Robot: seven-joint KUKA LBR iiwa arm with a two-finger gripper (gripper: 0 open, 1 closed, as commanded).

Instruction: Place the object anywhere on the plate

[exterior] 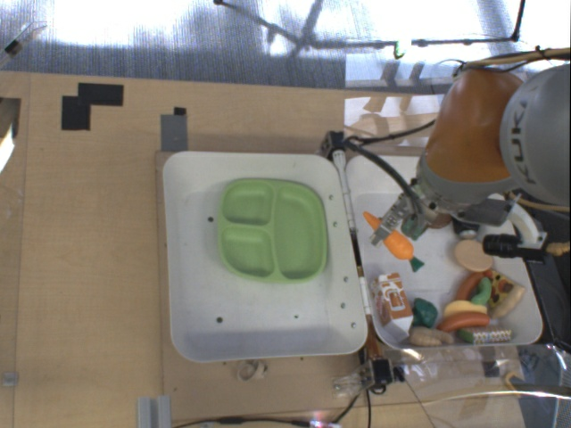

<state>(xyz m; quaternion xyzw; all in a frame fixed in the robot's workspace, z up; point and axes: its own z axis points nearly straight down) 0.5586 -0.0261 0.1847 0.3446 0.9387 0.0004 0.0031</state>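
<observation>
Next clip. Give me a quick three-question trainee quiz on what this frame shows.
1. True or false: the green plate lies in the left bin.
2. Which toy lies directly by the hand? A) orange carrot B) blue cup C) yellow sponge
3. How many compartments does the plate have?

Key:
1. True. It sits near the middle of the left bin.
2. A. The orange carrot lies in the right bin, just at the hand's tip; whether it is gripped cannot be told.
3. Three: two small ones on the left, one long one on the right.
</observation>
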